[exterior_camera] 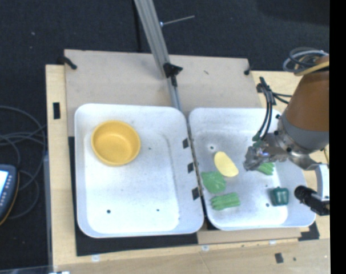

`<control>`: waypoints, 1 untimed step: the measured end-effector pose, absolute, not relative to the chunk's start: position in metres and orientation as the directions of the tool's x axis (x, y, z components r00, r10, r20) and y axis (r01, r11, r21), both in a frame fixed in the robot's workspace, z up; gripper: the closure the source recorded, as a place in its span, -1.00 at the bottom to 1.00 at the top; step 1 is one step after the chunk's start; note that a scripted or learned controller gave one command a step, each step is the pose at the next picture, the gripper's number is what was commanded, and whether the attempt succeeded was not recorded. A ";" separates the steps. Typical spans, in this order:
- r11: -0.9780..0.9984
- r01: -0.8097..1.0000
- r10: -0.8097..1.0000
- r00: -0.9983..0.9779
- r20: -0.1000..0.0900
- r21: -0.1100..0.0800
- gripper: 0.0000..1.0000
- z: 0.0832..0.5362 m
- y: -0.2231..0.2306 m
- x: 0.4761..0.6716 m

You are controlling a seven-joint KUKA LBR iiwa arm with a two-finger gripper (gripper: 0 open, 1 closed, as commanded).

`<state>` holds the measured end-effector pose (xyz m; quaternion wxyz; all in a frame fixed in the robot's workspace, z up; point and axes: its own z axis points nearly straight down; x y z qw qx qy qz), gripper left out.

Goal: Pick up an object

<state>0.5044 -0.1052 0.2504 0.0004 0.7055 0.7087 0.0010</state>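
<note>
The hand sits low over the right bin, directly against a small light-green piece; whether it is spread or pressed together cannot be told from here, nor whether the piece is pinched. Nearby lie a pale yellow piece, two green pieces and a dark green block. The left bin holds a yellow bowl. Likely risk: the small piece slips aside or is merely nudged, leaving the lift empty.
</note>
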 end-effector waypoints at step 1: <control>0.005 1.000 1.000 -0.005 0.001 0.002 1.00 0.259 -0.051 0.514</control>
